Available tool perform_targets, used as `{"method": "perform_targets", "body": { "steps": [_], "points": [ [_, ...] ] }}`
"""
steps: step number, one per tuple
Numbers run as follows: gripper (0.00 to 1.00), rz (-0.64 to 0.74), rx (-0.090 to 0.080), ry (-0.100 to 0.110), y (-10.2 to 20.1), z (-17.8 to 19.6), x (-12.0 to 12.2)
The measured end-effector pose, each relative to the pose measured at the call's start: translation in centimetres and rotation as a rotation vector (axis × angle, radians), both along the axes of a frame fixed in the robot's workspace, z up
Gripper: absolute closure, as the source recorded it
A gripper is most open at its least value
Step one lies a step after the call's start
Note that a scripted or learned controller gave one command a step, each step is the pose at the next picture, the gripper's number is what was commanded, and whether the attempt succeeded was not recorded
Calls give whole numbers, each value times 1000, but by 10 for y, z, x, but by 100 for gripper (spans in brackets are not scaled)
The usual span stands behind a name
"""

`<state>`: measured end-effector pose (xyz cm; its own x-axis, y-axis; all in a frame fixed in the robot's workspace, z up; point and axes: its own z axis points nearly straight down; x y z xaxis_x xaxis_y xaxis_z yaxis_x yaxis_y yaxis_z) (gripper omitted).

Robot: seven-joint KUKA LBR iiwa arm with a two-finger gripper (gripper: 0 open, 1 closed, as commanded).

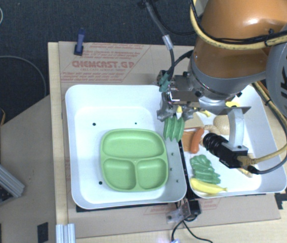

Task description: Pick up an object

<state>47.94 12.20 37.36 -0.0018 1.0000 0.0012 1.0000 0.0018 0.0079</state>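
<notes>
My gripper (173, 114) hangs over the wall between the two bins, under the big orange-banded wrist. A green ribbed toy, like a pea pod (173, 128), hangs between its fingers, so the gripper is shut on it. The pod's lower end is just above the left bin's right rim, beside the green divided plate (133, 159). In the right bin lie an orange-red sausage-shaped toy (196, 138), a green leafy toy (204, 168), a yellow banana (207, 187) and a beige piece (222, 125). The arm hides the far part of the right bin.
The left white bin (82, 135) holds the plate in its front half. A black cylindrical part with a cable (223, 150) juts over the right bin (264, 184). A blue clip (79, 42) lies on the cardboard behind the bins.
</notes>
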Motion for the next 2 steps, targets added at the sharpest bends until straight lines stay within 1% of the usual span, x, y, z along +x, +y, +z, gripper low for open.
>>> {"method": "perform_targets", "body": {
  "steps": [1,2],
  "points": [
    [100,1,-2,5,1,6,0],
    [100,-5,-2,14,-40,-96,-1]
  ]
}}
